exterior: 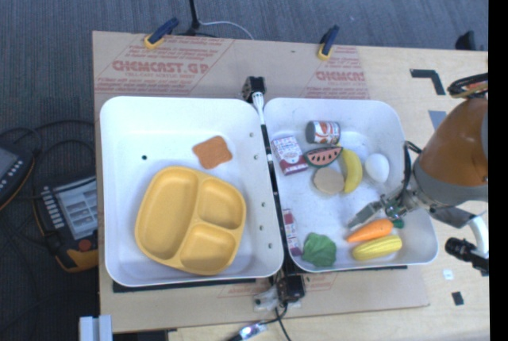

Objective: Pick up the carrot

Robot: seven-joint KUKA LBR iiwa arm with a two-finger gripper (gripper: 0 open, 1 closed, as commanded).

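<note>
The orange carrot (370,231) lies in the right bin (397,119) near its front right corner, with its green top pointing right. My gripper (379,212) hovers just above and behind the carrot, reaching in from the right. It is open: one silver finger (363,214) points left over the bin floor, and the other sits by the carrot's green top. Nothing is held between them.
A yellow corn cob (376,248) lies right in front of the carrot, with a green broccoli (319,249) to its left. Behind them are a banana (352,170), a white egg (377,167), a watermelon slice (323,156), a can (322,132) and a small box (287,154). The left bin (127,119) holds a yellow divided plate (190,218) and an orange piece (212,151).
</note>
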